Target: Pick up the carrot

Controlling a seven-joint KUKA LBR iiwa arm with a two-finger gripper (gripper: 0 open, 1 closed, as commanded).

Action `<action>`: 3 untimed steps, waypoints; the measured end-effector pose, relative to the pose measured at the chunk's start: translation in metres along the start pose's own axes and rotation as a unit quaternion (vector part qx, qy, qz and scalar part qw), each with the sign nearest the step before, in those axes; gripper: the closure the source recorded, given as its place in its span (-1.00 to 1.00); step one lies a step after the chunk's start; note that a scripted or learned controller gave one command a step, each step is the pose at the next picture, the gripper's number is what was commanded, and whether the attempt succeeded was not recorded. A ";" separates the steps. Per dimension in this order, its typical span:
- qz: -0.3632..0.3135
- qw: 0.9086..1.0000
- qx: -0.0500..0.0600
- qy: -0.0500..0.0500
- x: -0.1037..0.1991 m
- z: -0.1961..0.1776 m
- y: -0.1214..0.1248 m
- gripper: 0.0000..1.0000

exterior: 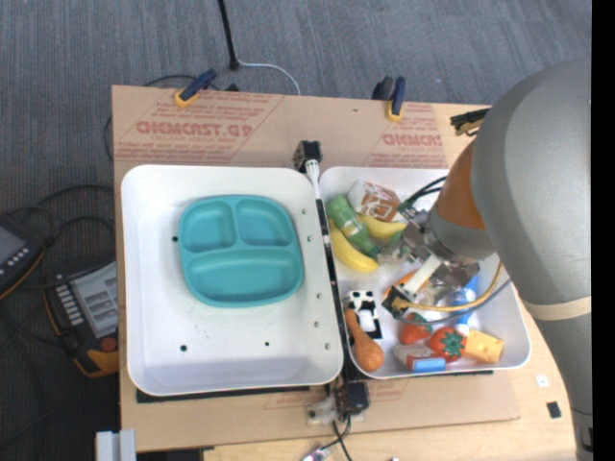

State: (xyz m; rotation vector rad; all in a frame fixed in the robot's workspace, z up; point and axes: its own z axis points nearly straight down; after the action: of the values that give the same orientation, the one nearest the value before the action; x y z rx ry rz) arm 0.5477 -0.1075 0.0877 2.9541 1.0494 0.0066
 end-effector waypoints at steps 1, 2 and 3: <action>-0.236 0.972 -0.001 -0.001 0.000 0.000 0.015 -1.00; -0.232 0.973 -0.005 0.001 -0.008 -0.001 -0.008 -1.00; -0.232 0.973 -0.005 0.001 -0.008 -0.001 -0.008 -1.00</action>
State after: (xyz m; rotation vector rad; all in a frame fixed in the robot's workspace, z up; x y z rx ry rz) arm 0.5369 -0.1065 0.0886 2.6236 1.7004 0.0130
